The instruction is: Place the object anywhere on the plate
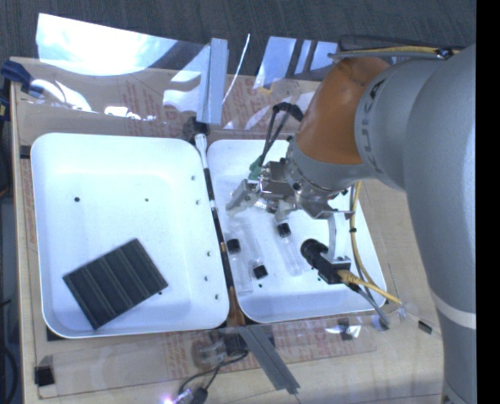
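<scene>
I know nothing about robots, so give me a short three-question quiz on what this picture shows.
1. True or false: the dark ridged plate lies in the left bin.
2. Over which bin is the gripper? A) left bin B) right bin C) neither
3. Fill in: the arm is grey with a band of ____ above the wrist.

Key: 1. True. 2. B. 3. Orange.
</scene>
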Action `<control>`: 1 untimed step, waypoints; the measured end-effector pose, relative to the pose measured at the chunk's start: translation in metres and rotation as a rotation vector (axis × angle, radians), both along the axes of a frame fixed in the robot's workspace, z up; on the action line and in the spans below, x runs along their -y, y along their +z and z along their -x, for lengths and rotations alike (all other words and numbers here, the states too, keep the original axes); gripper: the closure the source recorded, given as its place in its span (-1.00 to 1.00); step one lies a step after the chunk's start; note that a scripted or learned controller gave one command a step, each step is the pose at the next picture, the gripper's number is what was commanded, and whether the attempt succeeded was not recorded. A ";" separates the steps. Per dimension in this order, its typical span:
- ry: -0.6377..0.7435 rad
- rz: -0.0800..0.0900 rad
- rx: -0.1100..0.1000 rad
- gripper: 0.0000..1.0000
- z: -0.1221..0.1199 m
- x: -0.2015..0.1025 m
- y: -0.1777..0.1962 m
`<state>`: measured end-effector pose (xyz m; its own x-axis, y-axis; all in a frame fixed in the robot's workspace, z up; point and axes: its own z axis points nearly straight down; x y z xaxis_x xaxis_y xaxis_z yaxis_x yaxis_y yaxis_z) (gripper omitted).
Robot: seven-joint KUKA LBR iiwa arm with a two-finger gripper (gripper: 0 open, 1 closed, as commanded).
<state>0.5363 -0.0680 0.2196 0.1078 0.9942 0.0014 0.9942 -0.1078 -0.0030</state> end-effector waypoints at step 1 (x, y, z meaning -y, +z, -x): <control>-0.346 0.003 -0.003 1.00 -0.023 -0.145 -0.030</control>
<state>0.5593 0.0767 0.1899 0.4389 0.8986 -0.0021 0.8985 -0.4389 -0.0052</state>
